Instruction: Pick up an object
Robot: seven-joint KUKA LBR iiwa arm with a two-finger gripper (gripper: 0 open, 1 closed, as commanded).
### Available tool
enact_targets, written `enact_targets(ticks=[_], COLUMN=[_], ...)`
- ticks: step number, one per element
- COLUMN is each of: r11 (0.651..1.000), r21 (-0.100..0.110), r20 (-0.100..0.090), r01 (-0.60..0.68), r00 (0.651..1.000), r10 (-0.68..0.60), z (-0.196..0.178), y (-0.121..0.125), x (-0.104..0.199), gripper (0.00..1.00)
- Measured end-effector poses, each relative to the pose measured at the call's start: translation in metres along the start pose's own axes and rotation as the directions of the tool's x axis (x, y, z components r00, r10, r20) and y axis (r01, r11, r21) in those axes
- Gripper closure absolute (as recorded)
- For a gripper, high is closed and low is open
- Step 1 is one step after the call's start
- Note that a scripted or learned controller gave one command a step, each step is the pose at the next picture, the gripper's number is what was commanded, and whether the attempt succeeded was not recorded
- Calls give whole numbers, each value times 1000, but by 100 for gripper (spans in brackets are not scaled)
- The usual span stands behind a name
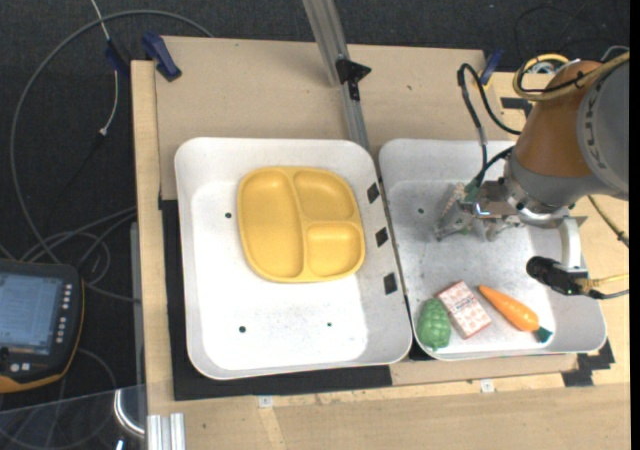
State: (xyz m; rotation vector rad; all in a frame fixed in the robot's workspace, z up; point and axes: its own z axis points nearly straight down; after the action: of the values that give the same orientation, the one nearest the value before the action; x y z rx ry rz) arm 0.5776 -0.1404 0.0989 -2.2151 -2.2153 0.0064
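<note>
Orange and bright against the white, a toy carrot (511,310) lies at the near edge of the right bin (430,268), its green tip pointing toward the near right corner. Just to its left sits a small pink box (465,309), tilted, and left of that, touching or nearly touching it, a green bumpy toy (434,324) rests against the bin's near left corner. Across the divide, the left bin (215,268) carries a yellow divided plate (300,222) with three compartments, set toward the middle and far part of that bin. Farther back in the right bin, the tool (462,219) hangs low over the bin floor, well apart from the three toys, at the end of the grey arm (570,138) with its orange band, which reaches in from the right; whether its fingers are spread or closed I cannot tell, and nothing is seen between them. Both bins rest on a wooden tabletop (250,88).
</note>
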Motion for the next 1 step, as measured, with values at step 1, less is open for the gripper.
enact_targets(ticks=[1], r11=[1000], r21=[-9], r20=[1], r01=[0], r00=[1000], r10=[0], z=[-15], y=[2], x=[0], gripper=[100])
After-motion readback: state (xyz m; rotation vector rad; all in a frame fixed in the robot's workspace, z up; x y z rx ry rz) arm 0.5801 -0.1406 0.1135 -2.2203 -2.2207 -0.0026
